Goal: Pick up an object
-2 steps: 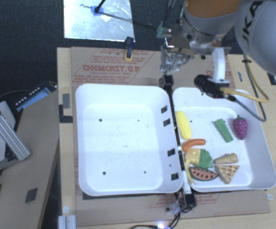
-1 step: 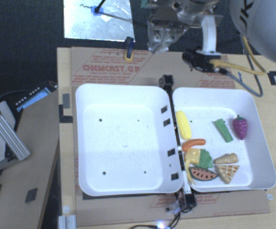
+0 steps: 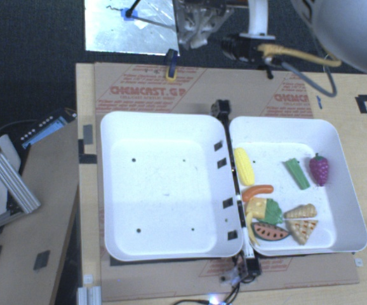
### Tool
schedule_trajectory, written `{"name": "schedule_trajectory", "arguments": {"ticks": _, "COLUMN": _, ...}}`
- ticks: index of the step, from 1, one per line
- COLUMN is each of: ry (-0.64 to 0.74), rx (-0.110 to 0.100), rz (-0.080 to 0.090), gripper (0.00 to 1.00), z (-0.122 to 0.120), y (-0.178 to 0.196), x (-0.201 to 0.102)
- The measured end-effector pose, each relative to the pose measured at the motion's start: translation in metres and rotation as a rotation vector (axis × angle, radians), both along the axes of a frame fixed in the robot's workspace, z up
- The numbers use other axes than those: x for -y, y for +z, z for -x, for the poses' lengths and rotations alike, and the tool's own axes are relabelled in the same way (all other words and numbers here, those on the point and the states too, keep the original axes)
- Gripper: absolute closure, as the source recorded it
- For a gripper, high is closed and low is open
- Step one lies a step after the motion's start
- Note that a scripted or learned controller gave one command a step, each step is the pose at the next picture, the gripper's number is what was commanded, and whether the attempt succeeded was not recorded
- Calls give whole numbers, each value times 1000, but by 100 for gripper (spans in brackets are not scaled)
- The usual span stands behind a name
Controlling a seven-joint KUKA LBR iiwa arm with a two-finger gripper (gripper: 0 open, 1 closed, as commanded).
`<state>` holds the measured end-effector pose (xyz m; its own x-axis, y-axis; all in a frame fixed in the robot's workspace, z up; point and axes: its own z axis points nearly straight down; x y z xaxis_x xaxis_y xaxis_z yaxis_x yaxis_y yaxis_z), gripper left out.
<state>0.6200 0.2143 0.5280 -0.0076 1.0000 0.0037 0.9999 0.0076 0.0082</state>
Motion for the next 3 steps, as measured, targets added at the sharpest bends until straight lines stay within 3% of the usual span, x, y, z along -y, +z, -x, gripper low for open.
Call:
{"name": "schedule_trajectory", "arguments": {"ticks": 1, "ry": -1, "rx": -6, "rz": 2, "gripper": 100, "z": 9, "y": 7, "x": -21}}
{"name": "schedule_trajectory", "arguments": {"ticks": 2, "ry": 0, "rx": -14, "rz": 4, "gripper": 100, "z": 84, "y": -43, "x": -20}}
{"name": "schedule_trajectory", "arguments": {"ticks": 3, "ry": -1, "rx": -16, "rz": 7, "gripper": 100, "z": 136, "y": -114, "x": -20}}
